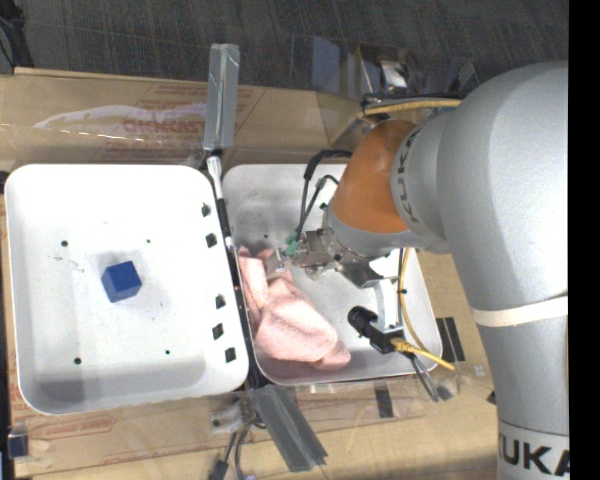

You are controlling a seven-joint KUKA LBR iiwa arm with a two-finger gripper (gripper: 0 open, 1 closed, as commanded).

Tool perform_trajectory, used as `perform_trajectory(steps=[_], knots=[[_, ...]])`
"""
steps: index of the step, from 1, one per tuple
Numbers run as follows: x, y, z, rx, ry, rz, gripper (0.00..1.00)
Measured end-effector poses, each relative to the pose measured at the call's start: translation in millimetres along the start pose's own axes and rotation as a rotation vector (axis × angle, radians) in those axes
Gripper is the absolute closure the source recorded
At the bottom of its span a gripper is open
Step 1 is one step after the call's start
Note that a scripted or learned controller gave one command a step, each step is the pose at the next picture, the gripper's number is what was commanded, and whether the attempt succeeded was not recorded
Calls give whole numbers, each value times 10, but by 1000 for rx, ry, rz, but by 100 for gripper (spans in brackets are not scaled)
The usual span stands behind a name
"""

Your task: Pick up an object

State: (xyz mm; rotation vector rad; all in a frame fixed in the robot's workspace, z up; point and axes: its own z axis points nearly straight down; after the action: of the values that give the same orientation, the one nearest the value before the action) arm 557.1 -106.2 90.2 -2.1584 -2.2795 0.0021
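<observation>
Your gripper (298, 253) sits low in the right bin (280, 183), hanging under the arm's orange band (365, 193) and reaching toward the bin's left wall. You cannot tell from this angle how it is set, because the wrist and its cables cover the tip. Just beside it, on its left and nearer side, lies a pink cloth (290, 323), crumpled into a soft heap against the divider between the bins. The cloth's far end comes right up to the gripper's tip, yet whether the two touch you cannot tell. Nothing of the cloth is visibly clamped.

Look to the left bin (40, 198) and you see a blue cube (122, 280) lying flat on the floor, a little left of the middle and well apart from the gripper. Small dark specks dot the floor around it.

On the near right of the right bin a black plug (368, 328) on a yellow cable (425, 353) hangs from the arm (500, 218), whose grey bulk covers the bin's right side. Brown cardboard (100, 108) lies under both bins.
</observation>
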Motion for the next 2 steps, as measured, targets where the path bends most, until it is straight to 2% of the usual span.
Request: perform_trajectory(steps=[1,2], knots=[[8,537,-7,-2,-1,-73,0],[206,646,-999,1,-1,339,0]])
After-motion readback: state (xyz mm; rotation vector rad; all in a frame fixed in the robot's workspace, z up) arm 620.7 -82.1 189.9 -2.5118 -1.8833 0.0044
